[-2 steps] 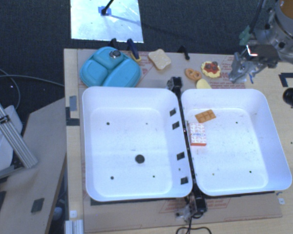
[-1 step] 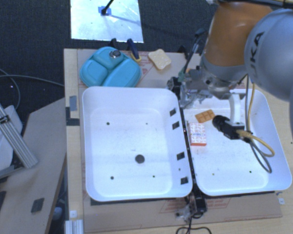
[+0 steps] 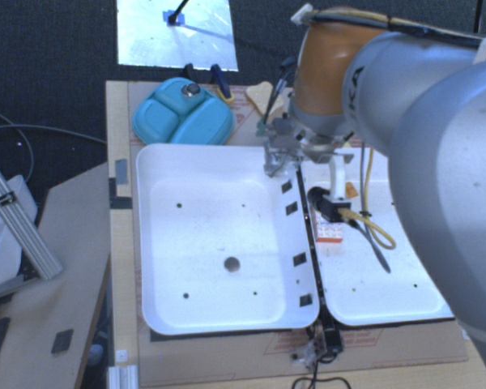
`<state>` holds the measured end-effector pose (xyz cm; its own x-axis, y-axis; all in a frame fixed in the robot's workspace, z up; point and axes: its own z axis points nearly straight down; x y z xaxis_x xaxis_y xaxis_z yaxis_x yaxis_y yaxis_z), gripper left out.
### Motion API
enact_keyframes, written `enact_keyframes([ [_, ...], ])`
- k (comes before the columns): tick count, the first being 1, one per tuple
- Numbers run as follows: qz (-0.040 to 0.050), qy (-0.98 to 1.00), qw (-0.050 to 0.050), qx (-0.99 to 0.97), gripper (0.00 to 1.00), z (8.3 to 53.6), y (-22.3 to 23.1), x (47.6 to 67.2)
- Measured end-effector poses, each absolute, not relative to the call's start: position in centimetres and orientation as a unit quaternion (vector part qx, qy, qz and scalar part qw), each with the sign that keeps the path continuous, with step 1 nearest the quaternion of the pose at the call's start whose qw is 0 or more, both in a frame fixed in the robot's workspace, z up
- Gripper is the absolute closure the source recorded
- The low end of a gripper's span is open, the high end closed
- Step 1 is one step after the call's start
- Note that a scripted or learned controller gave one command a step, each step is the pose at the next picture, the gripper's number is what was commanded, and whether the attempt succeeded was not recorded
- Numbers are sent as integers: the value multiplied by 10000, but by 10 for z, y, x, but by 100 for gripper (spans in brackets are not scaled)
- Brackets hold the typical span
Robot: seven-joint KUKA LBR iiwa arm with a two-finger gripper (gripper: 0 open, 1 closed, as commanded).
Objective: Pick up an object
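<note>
Across the right of the bench, the grey arm [image 3: 421, 112] is seen reaching in over the right bin [image 3: 389, 298], much of which is hidden by it; the left bin [image 3: 202, 217] is set beside it, the two touching along a shared rim; behind the left bin a blue lidded container [image 3: 182, 116] is placed on the bench. The gripper [image 3: 275, 164] is held above the far end of that shared rim; whether it is released or clenched cannot be told. In the right bin a white and red carton [image 3: 330, 232] is seen near the rim, a dark slender tool [image 3: 381, 256] near it, and a small orange piece [image 3: 350, 190] further back; in the left bin a small grey disc [image 3: 232, 264] is seen by itself.
</note>
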<state>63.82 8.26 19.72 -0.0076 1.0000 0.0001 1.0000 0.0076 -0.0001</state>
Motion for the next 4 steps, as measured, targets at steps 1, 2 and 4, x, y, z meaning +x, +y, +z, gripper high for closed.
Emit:
enact_keyframes([
  [1,-16,-7072,-20,-7070,100,184,65,670],
  [2,9,-7063,2,-7080,100,202,25,616],
  [4,-9,-7062,-19,-7080,100,185,-18,543],
])
